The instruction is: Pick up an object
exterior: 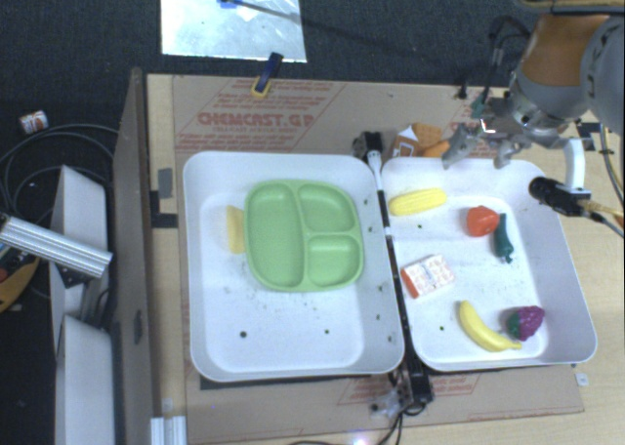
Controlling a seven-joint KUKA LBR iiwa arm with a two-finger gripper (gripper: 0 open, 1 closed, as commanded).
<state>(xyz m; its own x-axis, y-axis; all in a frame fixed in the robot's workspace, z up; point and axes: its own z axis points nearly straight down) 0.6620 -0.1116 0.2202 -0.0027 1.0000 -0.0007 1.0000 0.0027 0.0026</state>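
Banana sits closest to the front, right beside a bunch of purple grapes in the near corner of the right bin, so any of the pickable stuff is in that bin: a yellow corn cob near the back, a red pepper touching a dark green thing, and a small red and white box in the middle. Tool hovers over the back edge of that bin, past the corn, and it looks spread open with nothing between its fingers. What I'd worry about: everything looks like smooth moulded plastic, rounded and curved, so the corn or banana could roll or squirt out of a pinch. Pepper and green piece touch, so a grab there might catch both or neither. Grapes sit tight in the corner, and the bin wall could block a finger. Box is the only flat-sided thing, probably the easiest. Left bin holds a glossy green divided plate with a pale yellow piece just beside it, which looks too flat to grip. Cardboard covers the counter under both bins
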